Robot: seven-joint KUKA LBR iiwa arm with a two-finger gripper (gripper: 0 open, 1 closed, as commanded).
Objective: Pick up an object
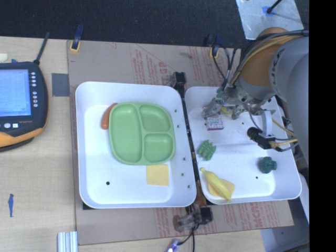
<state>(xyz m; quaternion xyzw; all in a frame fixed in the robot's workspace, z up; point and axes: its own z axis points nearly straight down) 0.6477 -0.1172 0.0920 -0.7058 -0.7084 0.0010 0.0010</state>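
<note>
The pincer point(219, 108) hangs low over the back-left corner of the right bin point(273, 190). From this slant I cannot tell whether it is apart or together, so I make no claim that it holds anything. The nearest thing to take is the packet point(214, 123), small, pink and white, lying flat just in front of the pincer and near the bin's left wall. Farther along that wall lies a green sprig point(206, 150), and at the front-left corner a banana point(218, 185). A teal lump point(267, 165) sits toward the right edge, well apart from the rest.

The likeliest trouble is the packet itself. It looks thin and flat, so a drop from above could scrape the bin floor and close over it without getting hold, or nudge it aside. It also lies near the wall, so one side of the pincer may strike the rim or jam the packet into the corner. With so small a target, a slightly off aim would close on nothing. The sprig looks soft and might slip free if tried instead. The left bin point(94, 156) and its plate point(142, 133) lie well apart and seem in no danger.
</note>
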